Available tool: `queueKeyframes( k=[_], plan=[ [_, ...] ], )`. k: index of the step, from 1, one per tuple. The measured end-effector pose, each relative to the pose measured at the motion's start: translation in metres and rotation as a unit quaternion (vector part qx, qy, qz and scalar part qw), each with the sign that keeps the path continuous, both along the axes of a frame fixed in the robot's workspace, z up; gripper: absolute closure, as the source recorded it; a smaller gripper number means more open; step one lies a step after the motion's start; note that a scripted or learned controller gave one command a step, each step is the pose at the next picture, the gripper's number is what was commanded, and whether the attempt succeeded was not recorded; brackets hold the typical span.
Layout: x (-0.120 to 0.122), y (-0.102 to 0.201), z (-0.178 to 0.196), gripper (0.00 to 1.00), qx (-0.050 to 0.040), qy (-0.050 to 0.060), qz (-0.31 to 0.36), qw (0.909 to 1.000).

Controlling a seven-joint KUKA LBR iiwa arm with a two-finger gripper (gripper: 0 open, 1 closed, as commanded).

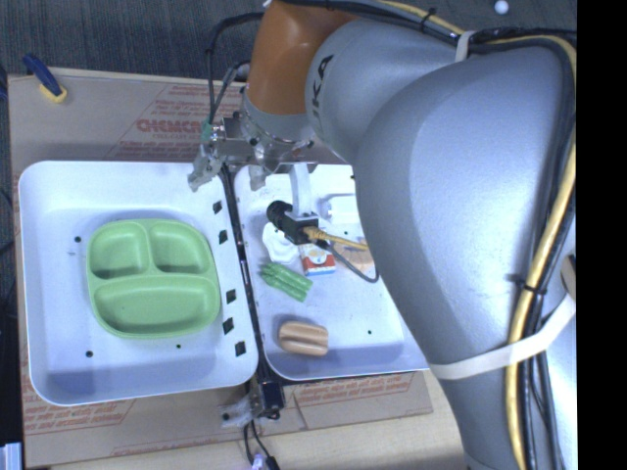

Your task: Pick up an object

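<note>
Lying below the gripper (231,169), hot dog (303,337)

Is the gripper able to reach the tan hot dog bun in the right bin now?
Probably yes. The tan hot dog bun lies alone near the right bin's front edge, nothing on it; the gripper hovers at the far edge.

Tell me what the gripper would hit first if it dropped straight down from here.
Probably the raised divider where the two white bins meet, near its far end. The gripper hangs just above it, with the green tray off to one side. Depth is hard to judge from this slanted view.
</note>
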State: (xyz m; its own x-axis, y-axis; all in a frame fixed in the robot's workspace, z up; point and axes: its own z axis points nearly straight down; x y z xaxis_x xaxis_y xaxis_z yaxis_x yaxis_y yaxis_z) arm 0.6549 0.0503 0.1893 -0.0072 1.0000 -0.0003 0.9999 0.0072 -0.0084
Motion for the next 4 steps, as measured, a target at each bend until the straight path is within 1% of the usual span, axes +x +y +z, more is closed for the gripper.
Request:
queueKeyframes(
  k=[1, 2, 3, 4],
  plan=[
    [0.000, 0.071, -0.090, 0.00, -0.0005, -0.002, 0.001, 1.0000],
    [-0.020, 0.071, -0.095, 0.00, -0.0004, -0.008, -0.001, 1.0000],
    [-0.058, 0.072, -0.095, 0.00, -0.0001, -0.008, -0.001, 1.0000],
    [-0.113, 0.070, -0.080, 0.00, 0.0019, -0.012, 0.000, 0.9999]
  ],
)
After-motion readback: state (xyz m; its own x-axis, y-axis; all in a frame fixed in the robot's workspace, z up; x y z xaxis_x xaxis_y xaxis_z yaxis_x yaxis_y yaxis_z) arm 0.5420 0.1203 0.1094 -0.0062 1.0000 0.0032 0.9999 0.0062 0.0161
